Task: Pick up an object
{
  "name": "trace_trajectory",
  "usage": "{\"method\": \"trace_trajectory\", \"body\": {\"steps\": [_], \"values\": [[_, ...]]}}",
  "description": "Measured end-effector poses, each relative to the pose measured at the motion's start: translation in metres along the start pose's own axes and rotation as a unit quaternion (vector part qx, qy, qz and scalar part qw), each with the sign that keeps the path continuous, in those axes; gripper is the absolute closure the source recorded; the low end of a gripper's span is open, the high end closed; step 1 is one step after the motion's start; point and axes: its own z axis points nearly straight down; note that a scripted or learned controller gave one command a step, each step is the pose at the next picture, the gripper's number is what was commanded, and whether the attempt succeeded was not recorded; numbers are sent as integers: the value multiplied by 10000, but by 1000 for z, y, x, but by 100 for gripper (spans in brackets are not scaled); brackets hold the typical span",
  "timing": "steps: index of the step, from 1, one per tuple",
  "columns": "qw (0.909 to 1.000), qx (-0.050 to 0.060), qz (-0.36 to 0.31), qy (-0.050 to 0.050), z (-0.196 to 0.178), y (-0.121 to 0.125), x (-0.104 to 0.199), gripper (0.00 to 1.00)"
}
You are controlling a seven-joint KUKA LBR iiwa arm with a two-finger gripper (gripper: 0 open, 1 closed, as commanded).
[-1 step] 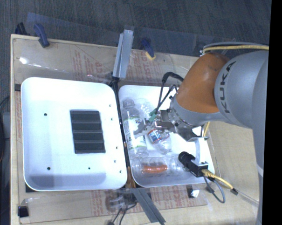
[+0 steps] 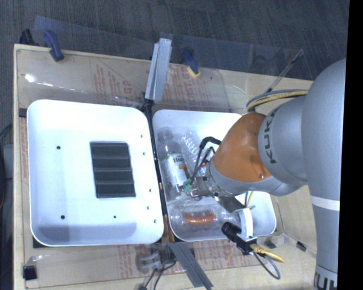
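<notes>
The arm [image 2: 289, 146] enters from 3 o'clock and bends down over the right bin [image 2: 263, 218]. The gripper [image 2: 197, 187] sits low over the middle of that bin; whether it is apart or together cannot be determined. A clear bottle [image 2: 172, 162] lies at 10 o'clock from the gripper. A clear bottle with orange contents [image 2: 196, 219] lies at 6 o'clock, near the bin's front wall. The left bin [image 2: 56, 124] holds a dark ribbed tray [image 2: 112, 169] at its centre.
</notes>
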Motion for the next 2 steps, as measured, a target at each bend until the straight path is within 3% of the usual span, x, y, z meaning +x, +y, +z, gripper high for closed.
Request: {"method": "trace_trajectory", "body": {"steps": [1,2], "values": [[9998,19,206,33,2,52,-6,0],[9996,11,-284,35,-44,61,-25,0]]}}
